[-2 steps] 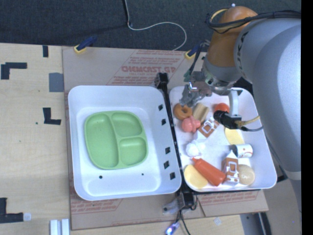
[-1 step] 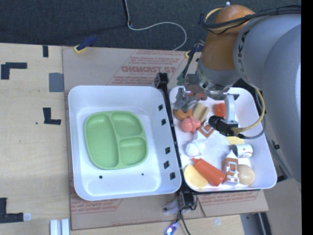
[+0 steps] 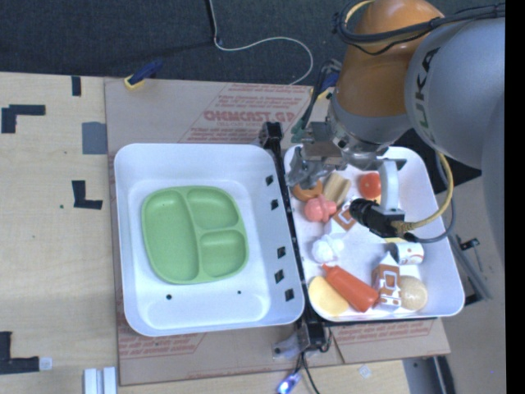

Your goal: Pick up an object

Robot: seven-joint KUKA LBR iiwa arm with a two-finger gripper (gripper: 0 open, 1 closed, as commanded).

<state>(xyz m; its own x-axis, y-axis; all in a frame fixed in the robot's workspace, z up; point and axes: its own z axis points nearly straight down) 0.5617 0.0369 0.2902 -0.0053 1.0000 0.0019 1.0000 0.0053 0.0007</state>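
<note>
A light wooden bench [image 3: 49,245] under brown cardboard [image 3: 238,109], dark carpet [image 3: 98,15] beyond it.

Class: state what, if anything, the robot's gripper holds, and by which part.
Cannot be told: the gripper hangs low over the right white bin, its tips indistinct.

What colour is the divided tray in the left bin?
The divided tray is light green, seen clearly in the camera view against the white left bin.
</note>
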